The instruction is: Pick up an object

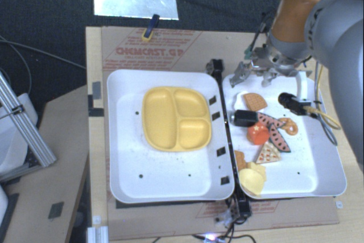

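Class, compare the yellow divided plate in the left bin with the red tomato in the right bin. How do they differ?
The yellow divided plate is far larger than the red tomato. The plate is flat, with three compartments; the tomato is rounded. The plate lies alone in the left bin; the tomato sits crowded among other toy food in the right bin. Both rest in a white bin, apart from the gripper.

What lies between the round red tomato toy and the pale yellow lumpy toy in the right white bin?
In the camera view, a triangular pizza-slice toy lies between the round red tomato toy and the pale yellow lumpy toy, in the right white bin.
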